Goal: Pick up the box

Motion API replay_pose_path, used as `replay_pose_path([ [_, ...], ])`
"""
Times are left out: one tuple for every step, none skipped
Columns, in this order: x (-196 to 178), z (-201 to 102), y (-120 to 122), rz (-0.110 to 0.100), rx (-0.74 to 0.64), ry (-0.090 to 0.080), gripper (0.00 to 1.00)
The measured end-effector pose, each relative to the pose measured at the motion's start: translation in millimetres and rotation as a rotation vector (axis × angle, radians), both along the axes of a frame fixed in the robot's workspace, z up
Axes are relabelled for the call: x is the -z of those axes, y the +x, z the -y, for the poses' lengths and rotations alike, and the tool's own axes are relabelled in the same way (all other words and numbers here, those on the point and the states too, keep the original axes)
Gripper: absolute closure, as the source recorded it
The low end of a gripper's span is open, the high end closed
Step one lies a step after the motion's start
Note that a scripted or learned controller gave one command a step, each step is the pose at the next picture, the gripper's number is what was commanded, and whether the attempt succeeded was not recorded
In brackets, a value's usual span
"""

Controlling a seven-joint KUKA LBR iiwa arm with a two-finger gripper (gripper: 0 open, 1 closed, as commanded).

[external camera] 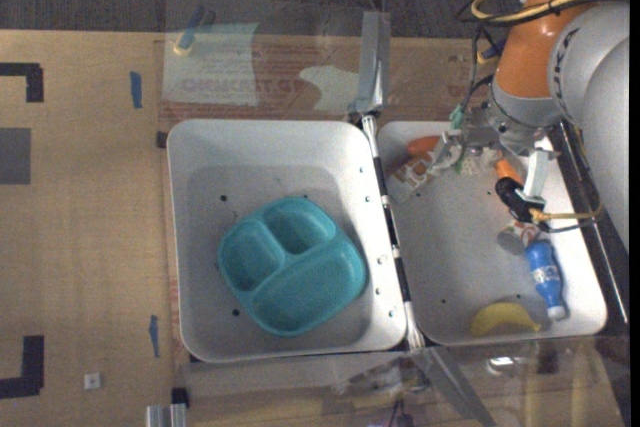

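Hovering my hand [452,153] over the back-left corner of the right white bin [455,255]; can't tell its grip state. Small grey-white box [409,173] lies just beside it, by an orange item [423,144]. Blue plastic bottle [545,280] and yellow banana [504,319] sit near front. Teal divided plastic tray [291,264] occupies left bin [200,215].

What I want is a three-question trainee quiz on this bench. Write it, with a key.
1. True or false: the teal divided tray lies in the left bin.
2. The banana shares its bin with: A) the blue bottle B) the teal divided tray C) a mug.
3. Fill in: the end effector is above the ___ bin.
Key: 1 true; 2 A; 3 right bin.
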State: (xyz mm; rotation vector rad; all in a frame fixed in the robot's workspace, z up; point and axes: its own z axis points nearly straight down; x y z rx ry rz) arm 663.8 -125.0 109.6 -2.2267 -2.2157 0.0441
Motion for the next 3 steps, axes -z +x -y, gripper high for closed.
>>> replay_pose_path([
  [0.4,-2.9,-1.3,-0.007,0.183,0.003,0.00],
  [-2.2,66.3,11.0,0.047,0.193,0.015,0.00],
  [-0.1,70.9,14.7,0.049,0.220,0.021,0.00],
])
